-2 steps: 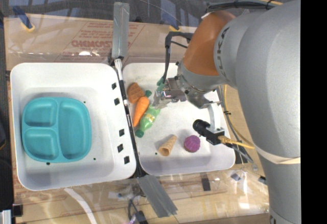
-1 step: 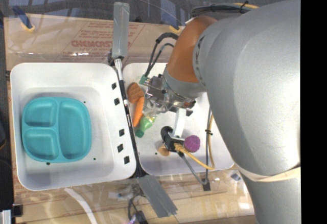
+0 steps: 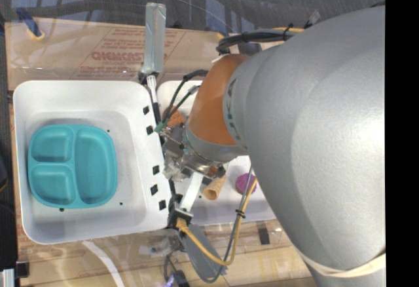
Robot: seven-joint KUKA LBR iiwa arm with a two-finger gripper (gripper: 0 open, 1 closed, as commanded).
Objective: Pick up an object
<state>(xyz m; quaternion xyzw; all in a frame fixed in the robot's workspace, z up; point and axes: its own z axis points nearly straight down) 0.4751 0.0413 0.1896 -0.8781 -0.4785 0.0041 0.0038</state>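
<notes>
The grey arm with its orange band [image 3: 213, 105] reaches down into the right bin [image 3: 216, 213] and covers most of it. My gripper [image 3: 185, 181] sits low at that bin's left side, close to the divider between the bins. Just right of it lies a tan cone-shaped object [image 3: 213, 188], and a small purple object [image 3: 245, 181] lies beside that, partly under the arm. Nothing visible is held. Whatever else is in the right bin is hidden by the arm.
The left bin [image 3: 78, 99] holds a teal divided plate [image 3: 72, 164]. Cables [image 3: 209, 253] hang from the wrist over the right bin's front edge. A grey bar [image 3: 154, 40] stands upright behind the gap between the bins, on the brown bench [image 3: 78, 50].
</notes>
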